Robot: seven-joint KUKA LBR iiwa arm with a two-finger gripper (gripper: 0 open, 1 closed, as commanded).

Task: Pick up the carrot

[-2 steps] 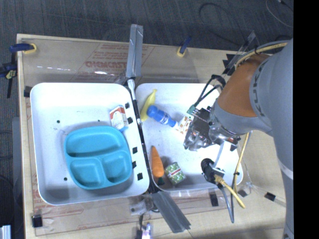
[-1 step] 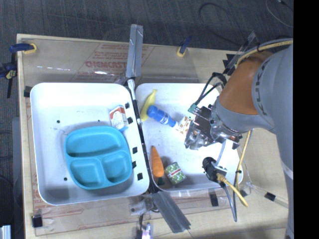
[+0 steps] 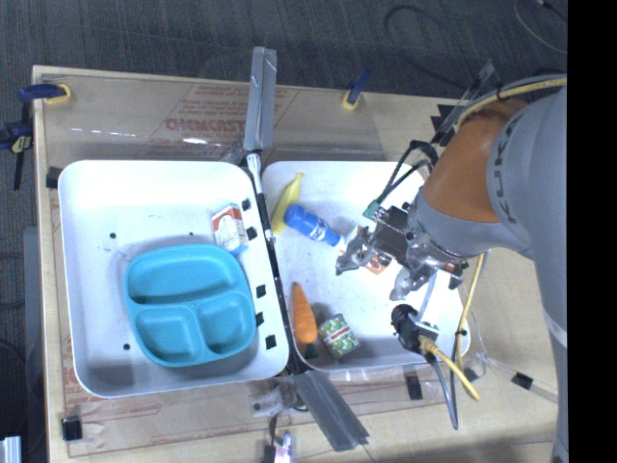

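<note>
The orange carrot [image 3: 304,314] lies lengthwise in the right bin [image 3: 333,177], close to its left wall and near the front. My gripper [image 3: 374,258] hangs over the middle of that bin, to the right of the carrot and a little further back, apart from it. Nothing shows in its grasp. A small orange-red patch peeks out just under the gripper; what it is I cannot make out.
A green can [image 3: 337,337] lies just right of the carrot's front end. A blue bottle [image 3: 310,225] and a yellow banana [image 3: 287,199] lie further back. The left bin [image 3: 87,196] holds a blue divided tray [image 3: 188,302] and a small red-and-white packet [image 3: 228,226].
</note>
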